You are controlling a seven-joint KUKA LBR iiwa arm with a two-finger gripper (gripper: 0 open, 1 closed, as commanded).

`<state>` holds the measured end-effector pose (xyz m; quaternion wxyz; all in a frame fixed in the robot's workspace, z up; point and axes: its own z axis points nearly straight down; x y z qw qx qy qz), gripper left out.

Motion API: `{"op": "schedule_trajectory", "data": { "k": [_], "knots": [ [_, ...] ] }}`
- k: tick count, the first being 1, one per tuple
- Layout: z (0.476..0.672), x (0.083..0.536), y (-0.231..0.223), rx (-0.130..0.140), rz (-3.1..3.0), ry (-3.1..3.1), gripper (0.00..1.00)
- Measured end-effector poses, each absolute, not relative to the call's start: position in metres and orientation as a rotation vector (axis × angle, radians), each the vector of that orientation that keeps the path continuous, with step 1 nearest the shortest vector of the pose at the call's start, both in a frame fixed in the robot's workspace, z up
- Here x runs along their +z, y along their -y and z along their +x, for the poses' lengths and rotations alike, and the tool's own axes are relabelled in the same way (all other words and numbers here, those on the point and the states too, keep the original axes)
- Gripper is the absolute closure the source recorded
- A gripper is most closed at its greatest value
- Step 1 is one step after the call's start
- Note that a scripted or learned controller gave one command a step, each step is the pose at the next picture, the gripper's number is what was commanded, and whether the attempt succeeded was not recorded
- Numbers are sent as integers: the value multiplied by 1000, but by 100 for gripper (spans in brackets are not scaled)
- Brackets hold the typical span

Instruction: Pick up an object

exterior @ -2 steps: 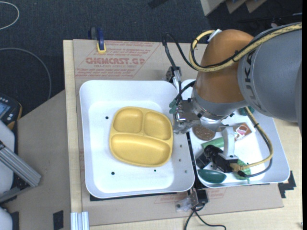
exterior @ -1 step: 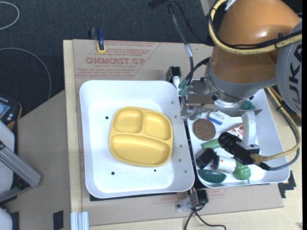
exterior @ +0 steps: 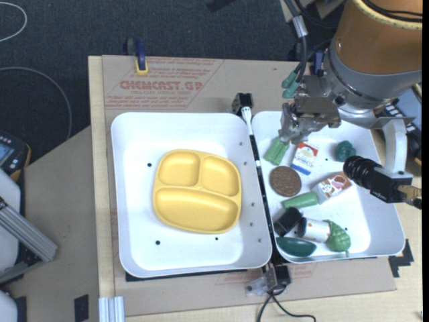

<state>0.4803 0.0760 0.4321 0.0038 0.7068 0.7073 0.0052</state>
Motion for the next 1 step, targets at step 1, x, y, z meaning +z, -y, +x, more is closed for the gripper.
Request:
{"op": "schedule_trajectory", "data": {
  "k": [1],
  "knots": [
    [480, 437, -78, 5, 2215, -2223, 100]
  ]
}}
